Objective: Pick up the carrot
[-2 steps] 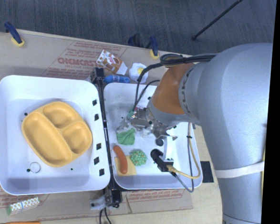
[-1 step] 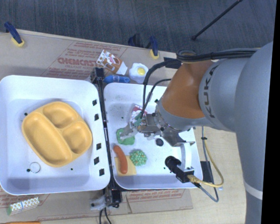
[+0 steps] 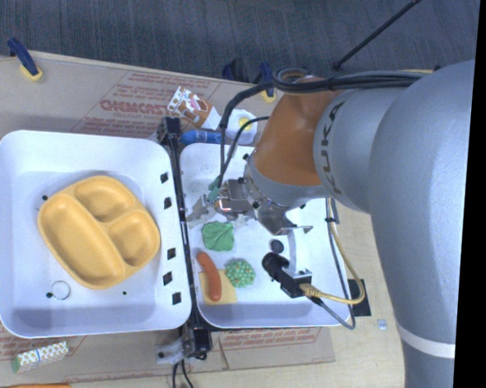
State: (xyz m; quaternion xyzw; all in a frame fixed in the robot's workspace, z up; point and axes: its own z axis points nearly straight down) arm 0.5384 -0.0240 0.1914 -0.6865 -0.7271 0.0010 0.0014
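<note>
We see the carrot (image 3: 209, 275) lying close against the right bin's (image 3: 255, 318) left wall, with a green leafy piece (image 3: 218, 235) just above it and a bumpy green item (image 3: 239, 272) beside it. The arm (image 3: 371, 148) overhangs that bin's upper part, while bare floor lies along its lower edge

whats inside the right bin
In the right bin: a carrot on a yellow piece, a green leaf, a bumpy green item. The arm covers its upper part.

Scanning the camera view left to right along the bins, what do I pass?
Left bin → yellow divided plate → orange carrot-like piece by the right bin's left wall → green bumpy piece → black connector with a yellow cable → grey arm.
</note>
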